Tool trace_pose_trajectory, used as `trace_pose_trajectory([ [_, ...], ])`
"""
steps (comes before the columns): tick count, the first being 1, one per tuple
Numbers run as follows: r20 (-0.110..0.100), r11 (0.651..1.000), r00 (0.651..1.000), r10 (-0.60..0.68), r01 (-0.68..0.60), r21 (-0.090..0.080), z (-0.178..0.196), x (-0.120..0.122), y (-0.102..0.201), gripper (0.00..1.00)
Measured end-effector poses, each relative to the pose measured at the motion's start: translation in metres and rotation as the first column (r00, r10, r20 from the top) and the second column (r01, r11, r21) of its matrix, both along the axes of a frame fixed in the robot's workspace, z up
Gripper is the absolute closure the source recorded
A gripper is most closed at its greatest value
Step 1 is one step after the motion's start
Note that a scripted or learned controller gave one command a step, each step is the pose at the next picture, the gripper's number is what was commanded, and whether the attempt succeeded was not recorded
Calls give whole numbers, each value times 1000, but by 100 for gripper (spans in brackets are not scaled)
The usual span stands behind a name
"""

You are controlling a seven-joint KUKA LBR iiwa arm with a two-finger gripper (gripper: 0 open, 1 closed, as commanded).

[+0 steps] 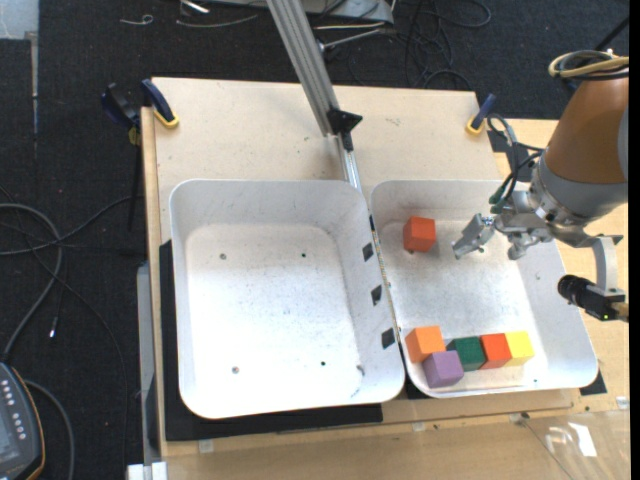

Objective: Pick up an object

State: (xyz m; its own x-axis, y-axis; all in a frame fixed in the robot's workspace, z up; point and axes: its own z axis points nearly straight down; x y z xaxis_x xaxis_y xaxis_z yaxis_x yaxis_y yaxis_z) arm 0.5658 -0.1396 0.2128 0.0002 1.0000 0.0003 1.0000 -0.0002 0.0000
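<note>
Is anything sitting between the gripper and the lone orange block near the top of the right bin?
Nothing visible does. The gripper hangs over the right bin, right of the lone orange block, with bare bin floor between them. The other blocks are clustered at the near edge.

Pale wooden surface [250, 128] bearing two shallow white bins, left bin [190, 298] and right bin [565, 353] touching edge to edge; yellow-tipped clamps [160, 106] at the far corners; slanted aluminium rail [300, 48] behind; dark floor with cables [60, 228], perhaps carpeted.
</note>
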Motion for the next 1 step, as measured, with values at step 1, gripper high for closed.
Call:
trace_pose_trajectory([
  [1, 5, 1000, 1000, 6, -6, 0, 43, -13, 28, 0],
])
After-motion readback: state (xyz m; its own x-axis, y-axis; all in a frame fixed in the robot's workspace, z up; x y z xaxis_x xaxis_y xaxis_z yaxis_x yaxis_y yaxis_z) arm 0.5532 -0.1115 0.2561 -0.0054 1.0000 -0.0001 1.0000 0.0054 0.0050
